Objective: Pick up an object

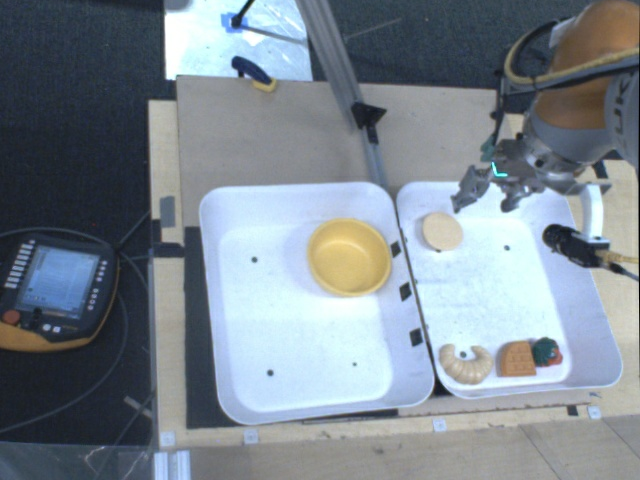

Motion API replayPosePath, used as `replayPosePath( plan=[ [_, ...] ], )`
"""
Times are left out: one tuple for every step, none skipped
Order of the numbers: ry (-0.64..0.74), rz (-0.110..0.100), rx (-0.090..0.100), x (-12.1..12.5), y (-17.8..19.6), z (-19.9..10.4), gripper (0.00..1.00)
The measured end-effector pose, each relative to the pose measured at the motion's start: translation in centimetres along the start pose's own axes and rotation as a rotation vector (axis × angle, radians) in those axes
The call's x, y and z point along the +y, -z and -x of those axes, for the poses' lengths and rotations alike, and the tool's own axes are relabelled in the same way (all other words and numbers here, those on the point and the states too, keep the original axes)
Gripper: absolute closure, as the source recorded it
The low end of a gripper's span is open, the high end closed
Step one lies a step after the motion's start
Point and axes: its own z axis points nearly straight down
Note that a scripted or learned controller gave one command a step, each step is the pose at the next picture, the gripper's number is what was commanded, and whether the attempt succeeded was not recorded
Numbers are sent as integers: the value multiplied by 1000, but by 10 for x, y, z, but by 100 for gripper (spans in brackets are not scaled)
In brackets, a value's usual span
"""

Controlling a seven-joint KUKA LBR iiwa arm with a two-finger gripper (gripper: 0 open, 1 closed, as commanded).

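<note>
Tan board covers the worktop (290, 128), and on it I have two white bins side by side. Left bin (250, 368) carries a yellow bowl (348, 256), set toward its upper right. Right bin (580, 298) carries the small pieces: a pale round disc (441, 232) near the top left corner, and along the bottom edge a curled beige piece (466, 363), an orange-brown block (516, 359) and a small green-and-red thing (546, 351), close together in a row.

My arm (585, 78) reaches in from the right, and the pincer (489, 194) hangs above the top edge of the right bin with its two fingers spread and nothing between them. It sits just up and right of the disc, so I judge the disc the nearest target. To do this well I would centre the fingers over the disc, come straight down, and close across its width; it lies flat, so a shallow grip may slip off.

Whether the pincer is high or low over the bin I cannot judge from this slant. The green-and-red thing is too small to name. The arm is cut off at the frame's right.
</note>
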Motion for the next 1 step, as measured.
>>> replayPosePath(
  plan=[
    [0, 0, 0, 0, 0, 0, 0]
  ],
)
